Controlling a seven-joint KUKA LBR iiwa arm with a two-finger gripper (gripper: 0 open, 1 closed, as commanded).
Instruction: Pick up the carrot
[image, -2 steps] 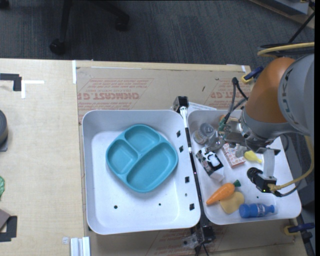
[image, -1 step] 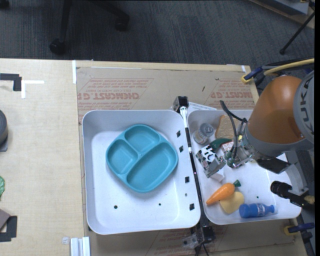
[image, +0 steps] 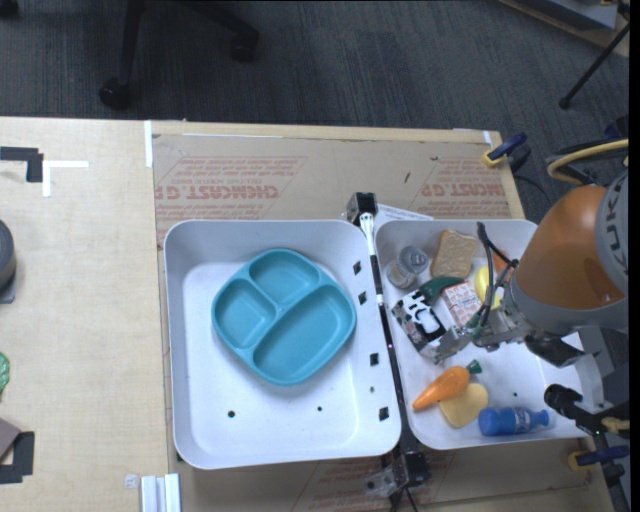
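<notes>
The gripper (image: 432, 330) hung low in the right bin (image: 520, 425), among a clutter of packets. The carrot (image: 441, 388) lay just below it, apart from it, its tip pointing left. A blue bottle (image: 512, 421) lay further down and to the gripper's right. Well to its left, a blue divided plate (image: 285, 316) sat in the left bin (image: 200, 400).

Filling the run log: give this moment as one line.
carrot: lying in right bin, ungrasped | gripper: above the clutter, near carrot | divided plate: left bin
</notes>
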